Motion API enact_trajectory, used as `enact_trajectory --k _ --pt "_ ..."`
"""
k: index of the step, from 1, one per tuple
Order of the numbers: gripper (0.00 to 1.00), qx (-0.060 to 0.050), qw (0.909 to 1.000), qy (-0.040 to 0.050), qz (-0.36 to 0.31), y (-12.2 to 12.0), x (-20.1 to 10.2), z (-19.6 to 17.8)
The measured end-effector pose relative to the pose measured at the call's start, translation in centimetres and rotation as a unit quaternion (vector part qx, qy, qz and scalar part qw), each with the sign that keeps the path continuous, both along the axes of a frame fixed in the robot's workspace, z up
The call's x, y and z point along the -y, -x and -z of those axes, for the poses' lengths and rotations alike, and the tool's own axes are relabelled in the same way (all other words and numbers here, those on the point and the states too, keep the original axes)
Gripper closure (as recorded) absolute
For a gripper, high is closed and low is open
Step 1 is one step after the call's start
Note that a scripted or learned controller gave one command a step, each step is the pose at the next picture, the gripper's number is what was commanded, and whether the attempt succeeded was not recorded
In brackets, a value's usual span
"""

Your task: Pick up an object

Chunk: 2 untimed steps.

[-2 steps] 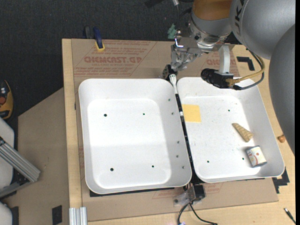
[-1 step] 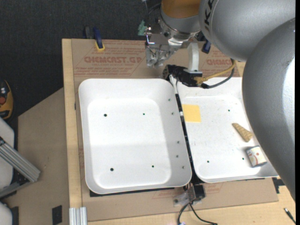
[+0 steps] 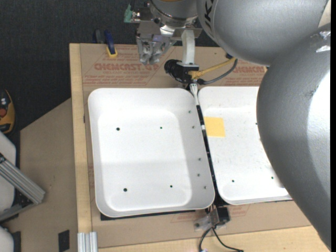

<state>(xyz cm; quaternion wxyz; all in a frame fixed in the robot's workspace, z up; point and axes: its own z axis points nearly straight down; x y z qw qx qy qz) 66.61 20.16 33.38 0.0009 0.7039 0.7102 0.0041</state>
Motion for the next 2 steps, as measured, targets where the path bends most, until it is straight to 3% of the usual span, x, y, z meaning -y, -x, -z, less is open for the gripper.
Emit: enact_trajectory --k 1,2 --pt "1.0 0.0 1.0 0.0007 0.002 0.0 -2.5 -4.1" --pt "1.0 -0.001 1.0 0.0017 0.004 0.7 -2.3 -5.9"
